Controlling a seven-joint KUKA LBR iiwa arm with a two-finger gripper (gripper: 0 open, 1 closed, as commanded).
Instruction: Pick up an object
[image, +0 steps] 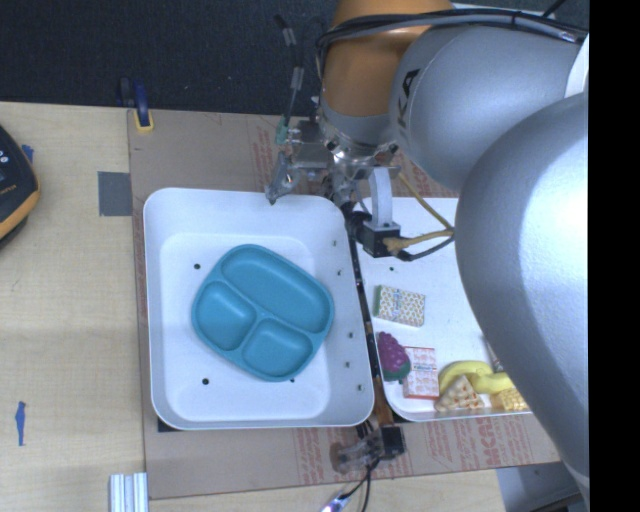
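The task names no particular object, so the candidates are whatever lies in the two bins. The largest is a blue divided plate (262, 312) with three compartments, lying flat at the centre of the left bin (160, 300). The right bin (440, 300) holds the smaller pieces, clustered toward its 6 o'clock end: a small patterned packet (400, 305) near the shared wall, a purple bunch of toy grapes (392, 354) just below it, a red-and-white card (421, 366) beside the grapes, and at 5 o'clock a yellow toy banana (470, 375) touching a pale corn-like piece (456, 399). The arm's grey body (520, 250) covers much of this bin's 3 o'clock side, so more may lie beneath it.

The gripper (340, 190) sits at about 12 o'clock of the scene, over the upper end of the wall between the two bins, with the orange band (360, 70) above it. Cabling and dark hardware crowd the wrist, and I cannot tell how its tips stand or whether anything is in them; nothing visibly hangs from it.

Judging from this, the pick looks not yet done: every object in view rests on a bin floor, well apart from the gripper. What seems left is the whole of the work: choosing a target, descending on it, closing and lifting. The plate is broad and shallow, likely awkward to pinch except at its rim; the small toys look easier.
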